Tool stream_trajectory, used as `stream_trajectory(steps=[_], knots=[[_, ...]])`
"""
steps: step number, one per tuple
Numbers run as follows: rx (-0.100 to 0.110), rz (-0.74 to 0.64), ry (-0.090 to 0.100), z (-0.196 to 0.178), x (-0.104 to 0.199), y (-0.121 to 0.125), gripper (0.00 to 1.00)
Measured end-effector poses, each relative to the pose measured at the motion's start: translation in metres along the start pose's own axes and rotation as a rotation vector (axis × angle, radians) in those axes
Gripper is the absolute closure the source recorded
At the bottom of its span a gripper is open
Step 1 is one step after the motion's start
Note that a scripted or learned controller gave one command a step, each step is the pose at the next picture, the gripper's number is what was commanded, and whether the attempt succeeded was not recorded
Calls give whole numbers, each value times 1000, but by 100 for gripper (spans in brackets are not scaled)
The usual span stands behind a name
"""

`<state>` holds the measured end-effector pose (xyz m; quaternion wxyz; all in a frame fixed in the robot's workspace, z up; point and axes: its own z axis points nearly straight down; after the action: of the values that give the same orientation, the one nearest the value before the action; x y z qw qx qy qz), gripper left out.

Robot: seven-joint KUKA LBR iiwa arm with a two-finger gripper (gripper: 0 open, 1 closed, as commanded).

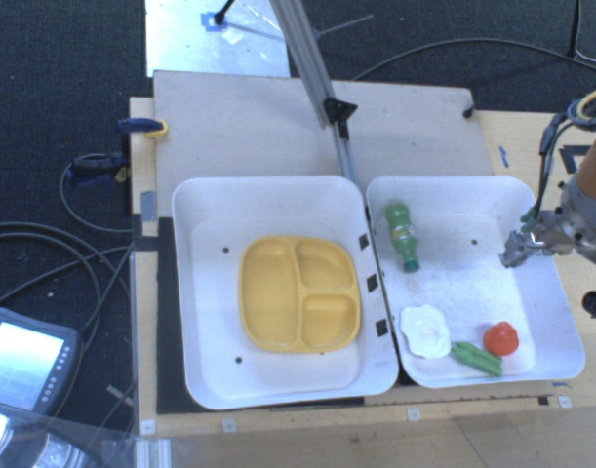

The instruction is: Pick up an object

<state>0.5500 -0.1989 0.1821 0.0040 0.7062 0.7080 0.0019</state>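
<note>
While we look down on the pale beige worktop, we see two shallow white plastic bins side by side on it. Inside the left bin lies a yellow plastic tray with three compartments, flat and near the middle. At the right bin the grey arm reaches in over the far right rim, and its gripper hangs near that bin's right wall, with nothing between it and the floor that we can make out; how far it is parted we cannot tell. Four pickable things rest apart from it: a green plastic bottle by the left wall, a white fried-egg-shaped toy near the front, a small green pod-shaped toy just beside it, and a red tomato-like ball touching that pod's right end.
</note>
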Motion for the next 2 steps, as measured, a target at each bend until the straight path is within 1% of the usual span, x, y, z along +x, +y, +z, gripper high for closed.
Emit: stream_trajectory(steps=[1,2], knots=[[2,-3,1,-38,0,2,100],[6,-8,4,-32,56,12,100]])
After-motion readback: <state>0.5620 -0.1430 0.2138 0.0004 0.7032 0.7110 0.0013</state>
